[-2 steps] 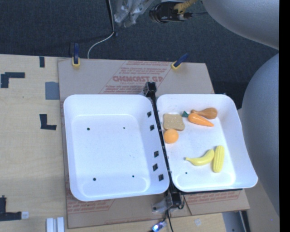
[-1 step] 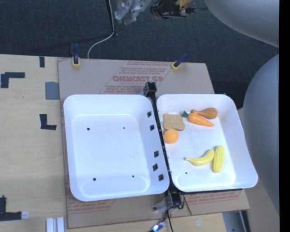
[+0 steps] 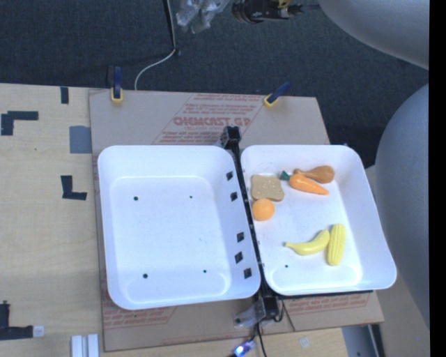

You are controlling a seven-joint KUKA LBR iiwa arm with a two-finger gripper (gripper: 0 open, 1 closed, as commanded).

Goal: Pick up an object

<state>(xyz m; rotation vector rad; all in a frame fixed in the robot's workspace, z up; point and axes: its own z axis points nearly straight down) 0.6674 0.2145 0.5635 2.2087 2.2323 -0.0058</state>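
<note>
Several toy foods lie in the right bin [image 3: 368, 209]. A tan bread slice [image 3: 267, 187] and an orange ball [image 3: 263, 209] sit by its left wall. An orange carrot [image 3: 306, 183] lies beside a brown drumstick [image 3: 317, 173] at the far side. Toward the near right, a yellow banana [image 3: 309, 245] rests next to a yellow corn cob [image 3: 335, 244]. My gripper [image 3: 198, 14] is a blurred silver shape at the top edge, high over the dark floor and well away from both bins. It holds nothing that I can see.
The left bin [image 3: 111, 230] adjoins the right one along a clipped divider [image 3: 240, 216]. Both rest on a cardboard sheet [image 3: 202, 118] held by two clamps. The grey arm [image 3: 411, 104] fills the right side. A white cable [image 3: 157, 63] runs across the floor.
</note>
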